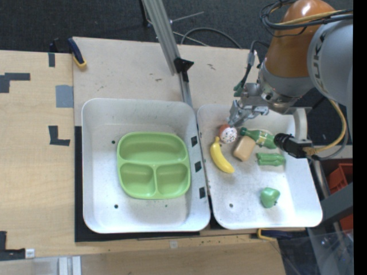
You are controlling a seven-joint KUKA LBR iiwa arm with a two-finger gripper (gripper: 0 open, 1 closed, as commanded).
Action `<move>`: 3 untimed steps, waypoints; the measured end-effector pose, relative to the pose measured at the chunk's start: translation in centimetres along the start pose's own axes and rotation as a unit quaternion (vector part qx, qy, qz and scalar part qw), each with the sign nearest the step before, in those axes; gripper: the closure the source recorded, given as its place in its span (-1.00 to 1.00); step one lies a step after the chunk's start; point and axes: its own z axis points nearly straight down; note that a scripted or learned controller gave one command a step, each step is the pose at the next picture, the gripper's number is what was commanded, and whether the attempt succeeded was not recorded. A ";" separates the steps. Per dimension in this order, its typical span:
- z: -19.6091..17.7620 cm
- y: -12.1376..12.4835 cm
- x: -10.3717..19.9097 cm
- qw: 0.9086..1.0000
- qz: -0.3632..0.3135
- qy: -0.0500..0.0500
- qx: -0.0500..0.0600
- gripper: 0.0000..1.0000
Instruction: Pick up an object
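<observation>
The right bin [298, 208] holds a yellow banana [221, 157], a white speckled egg-like ball [228, 134], a tan block [243, 148], a green bottle [259, 137], a flat green piece [270, 160] and a small green lump [269, 197]. My gripper [239, 117] hangs over the bin's far left part, just above the speckled ball and the bottle's neck. Its fingers point down and nothing shows between them.
The left bin [97, 153] carries a green divided plate [153, 165]. A slanted metal rail [166, 39] crosses the bench behind the bins. A black cable connector [287, 143] juts over the right bin's far right side.
</observation>
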 end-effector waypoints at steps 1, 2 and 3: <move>0.2 1.4 4.4 1.000 0.000 0.000 0.000 1.00; 0.4 2.6 10.1 1.000 0.000 0.000 0.000 1.00; 1.2 3.9 14.3 1.000 0.001 -0.001 0.001 1.00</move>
